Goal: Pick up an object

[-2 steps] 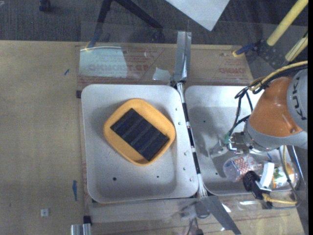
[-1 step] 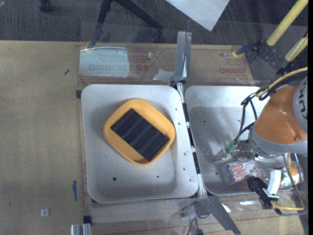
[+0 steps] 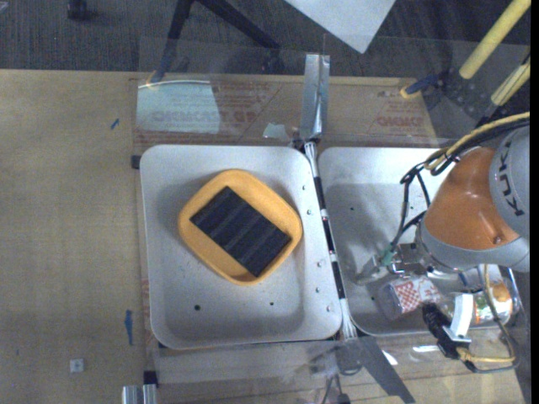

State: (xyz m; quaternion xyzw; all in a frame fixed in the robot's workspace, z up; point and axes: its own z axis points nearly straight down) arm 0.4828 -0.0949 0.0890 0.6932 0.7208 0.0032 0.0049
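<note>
Arm (image 3: 472, 217) over right bin (image 3: 358, 183), checkered box (image 3: 413, 295) beneath

Bins (image 3: 168, 293) matt white plastic; yellow tray (image 3: 195, 211) smooth plastic with ribbed black insert (image 3: 242, 231); bench (image 3: 59, 225) pale matt wood; arm band (image 3: 467, 204) glossy orange.

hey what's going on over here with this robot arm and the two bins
A grey KUKA arm with an orange band reaches in from the right and is low over the right bin, its gripper down near the bin's front. A small red-and-white checkered object lies in that bin beside the arm, along with what looks like a small bottle; nothing can be seen gripped. In the left bin sits a yellow dish with a dark ridged insert, untouched.
</note>
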